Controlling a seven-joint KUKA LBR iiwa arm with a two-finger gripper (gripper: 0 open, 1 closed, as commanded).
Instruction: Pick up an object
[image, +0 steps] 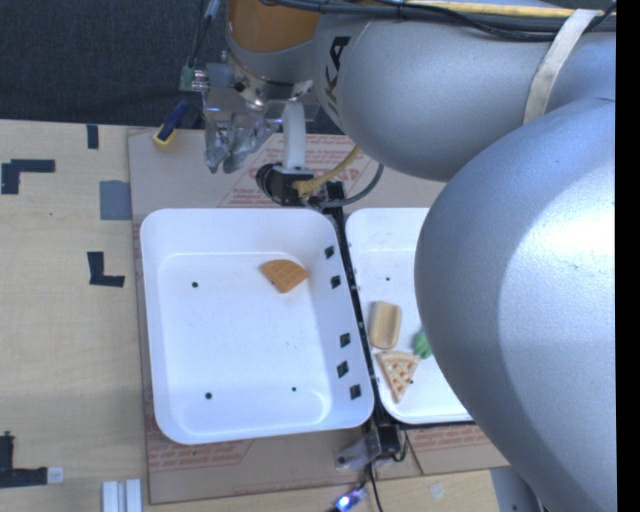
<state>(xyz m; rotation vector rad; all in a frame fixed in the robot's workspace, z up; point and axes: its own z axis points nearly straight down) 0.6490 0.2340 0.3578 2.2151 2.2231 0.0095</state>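
An orange-brown wedge like a piece of toast (284, 275) lies in the left bin (152, 310), toward its far right part. The right bin (385, 235) holds a tan bread roll (385, 324), a pizza-slice toy (398, 376) and a small green piece (422, 346) partly hidden by the arm. My gripper (228, 152) hangs high over the bench just beyond the left bin's far rim, well apart from the toast piece. I see nothing held at its tip.
The big grey arm covers most of the right bin and the view's right side. A yellow and blue object (171, 130) lies on the bench behind the left bin. Black clips (344, 340) line the divider between the bins.
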